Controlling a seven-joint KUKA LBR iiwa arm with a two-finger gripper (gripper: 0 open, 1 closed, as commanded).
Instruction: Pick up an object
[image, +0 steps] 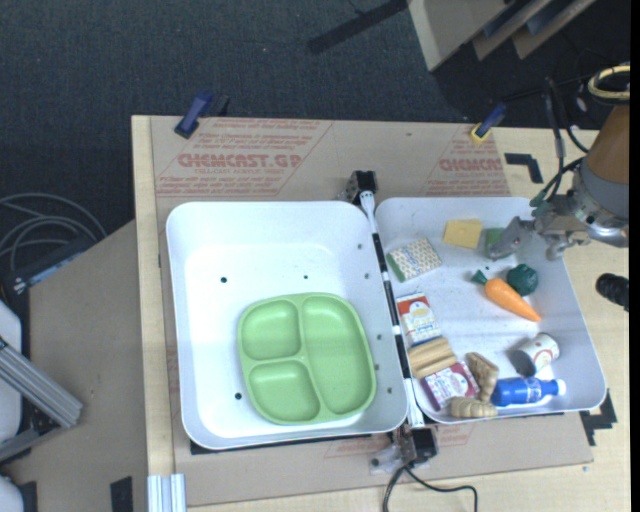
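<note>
Faintly, "CHEMCAST GP" printed on brown board (240, 160).

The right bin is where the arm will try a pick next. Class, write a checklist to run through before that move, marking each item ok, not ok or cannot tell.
1. Gripper is over the right bin, near its far edge: ok.
2. Nothing is between the gripper's fingers already: cannot tell.
3. A target lies close by: ok, the carrot and the yellow sponge are both near.
4. The carrot lies apart from its neighbours: not ok, a dark green piece sits at its top end.
5. Things at the near edge are apart: not ok, the blue bottle and the snacks crowd together.
6. Green tray lies in the left bin, out of the way: ok.
</note>
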